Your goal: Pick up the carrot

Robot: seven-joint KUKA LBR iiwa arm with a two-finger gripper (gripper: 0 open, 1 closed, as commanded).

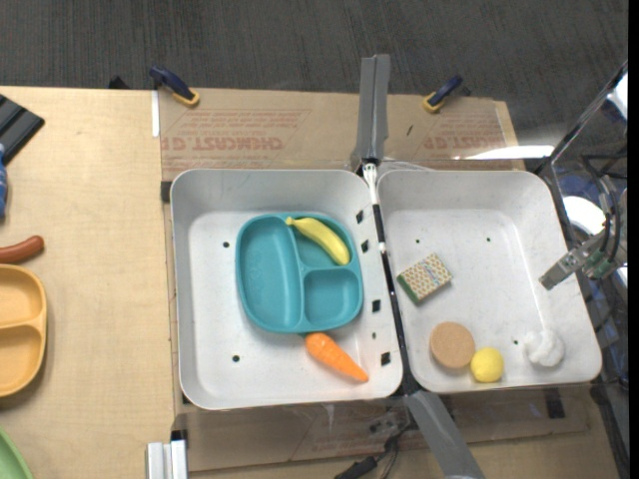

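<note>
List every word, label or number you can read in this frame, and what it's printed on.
"CHEMCAST GP", red print seen upside down on the cardboard sheet behind the bins; the smaller lines under it are too blurred to read.
A fainter red print on the cardboard's right part: too washed out to read.

A robotics lab or test bench is indicated. Two white bins [186, 267] are set side by side on a sheet of printed cardboard [250, 133], which is fixed at its far edge by two spring clamps [175, 85]. A grey metal bar [373, 108] is seen at the seam between the bins. Toy props are laid out: a plastic banana [321, 239] on a teal divided plate [270, 277]. Dark carpet [300, 18] is seen beyond the bench's far edge.
</note>
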